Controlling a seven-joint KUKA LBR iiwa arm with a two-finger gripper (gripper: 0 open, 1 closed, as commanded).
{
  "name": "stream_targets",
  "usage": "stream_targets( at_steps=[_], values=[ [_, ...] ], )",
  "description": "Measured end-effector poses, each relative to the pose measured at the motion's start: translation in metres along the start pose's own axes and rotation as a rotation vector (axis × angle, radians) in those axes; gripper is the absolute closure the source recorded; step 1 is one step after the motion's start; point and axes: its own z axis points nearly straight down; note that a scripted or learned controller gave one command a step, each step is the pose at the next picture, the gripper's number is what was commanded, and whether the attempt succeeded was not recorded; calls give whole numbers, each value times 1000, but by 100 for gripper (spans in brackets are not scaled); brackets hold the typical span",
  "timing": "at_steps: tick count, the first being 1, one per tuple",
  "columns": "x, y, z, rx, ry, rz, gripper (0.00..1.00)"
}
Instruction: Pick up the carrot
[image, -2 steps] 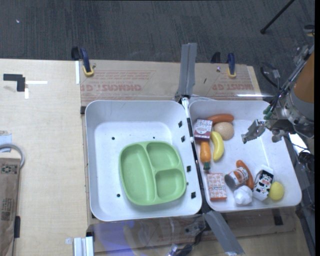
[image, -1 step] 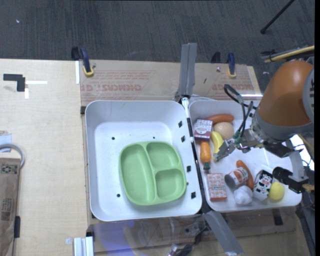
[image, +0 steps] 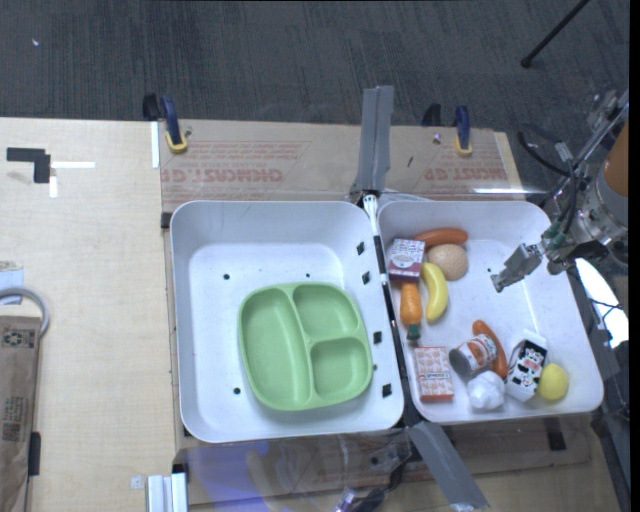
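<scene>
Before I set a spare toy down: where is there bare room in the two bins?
The left bin is bare around the green divided plate, widest along its far wall. In the right bin, the far-right floor by the gripper is open. Its left and near sides are crowded: carrot, banana, small boxes, can, lemon.

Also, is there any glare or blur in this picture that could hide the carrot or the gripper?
Camera view: the carrot is evenly lit and sharp; strong glare sits on the right bin rim beside the gripper, which looks slightly soft; a bluish reflection lies below the left bin.
</scene>
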Motion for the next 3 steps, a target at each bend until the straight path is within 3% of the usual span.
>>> stream_targets(
  at_steps=[1, 2, 3],
  values=[
    [35, 50, 61, 3, 2, 34, 0],
    [8, 53, 145, 2, 2, -118, 0],
    [22, 18, 199, 2, 2, -152, 0]
  ],
)
